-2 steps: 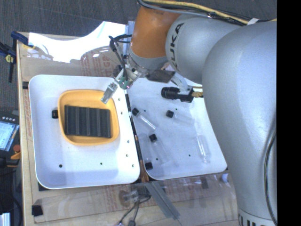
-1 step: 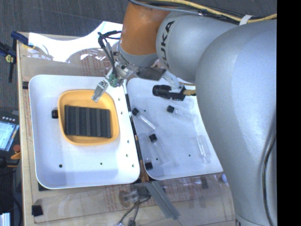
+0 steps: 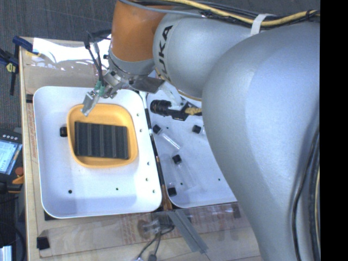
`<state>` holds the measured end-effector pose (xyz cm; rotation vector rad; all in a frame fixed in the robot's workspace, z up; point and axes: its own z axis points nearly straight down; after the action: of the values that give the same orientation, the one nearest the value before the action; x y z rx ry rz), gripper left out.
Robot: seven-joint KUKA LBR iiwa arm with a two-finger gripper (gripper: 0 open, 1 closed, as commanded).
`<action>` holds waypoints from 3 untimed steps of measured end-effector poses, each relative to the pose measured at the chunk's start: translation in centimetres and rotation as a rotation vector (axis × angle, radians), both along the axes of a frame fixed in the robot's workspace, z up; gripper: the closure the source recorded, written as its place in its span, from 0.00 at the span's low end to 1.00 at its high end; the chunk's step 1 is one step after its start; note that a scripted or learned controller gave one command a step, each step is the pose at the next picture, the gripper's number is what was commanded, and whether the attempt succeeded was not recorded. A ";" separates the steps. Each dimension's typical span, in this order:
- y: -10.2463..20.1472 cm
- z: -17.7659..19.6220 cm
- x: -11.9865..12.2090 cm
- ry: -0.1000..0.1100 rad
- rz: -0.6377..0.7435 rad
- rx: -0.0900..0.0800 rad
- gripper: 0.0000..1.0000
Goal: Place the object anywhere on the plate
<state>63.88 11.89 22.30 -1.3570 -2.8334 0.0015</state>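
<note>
A yellow plate [image 3: 102,159] with a dark ridged centre lies in the left white bin [image 3: 81,200]. My gripper [image 3: 88,103] hangs over the plate's far left corner, tilted down and to the left. I see nothing held at its tip. A small black block [image 3: 63,130] rests on the bin floor just left of the plate, apart from the gripper.
The right bin [image 3: 201,197] holds several small black blocks, such as one [image 3: 176,159] near its middle and another [image 3: 172,191] near the front, plus a clear tube [image 3: 169,141]. The large grey arm covers the view's right half.
</note>
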 end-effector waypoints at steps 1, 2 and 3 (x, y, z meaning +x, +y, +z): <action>5.4 4.4 -1.5 0.000 -0.128 0.000 0.00; 8.9 2.6 -1.5 0.002 -0.255 -0.001 0.00; 4.8 -2.0 1.7 0.004 -0.249 -0.001 0.00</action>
<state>65.58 16.68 20.29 -1.6969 -2.6404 0.0060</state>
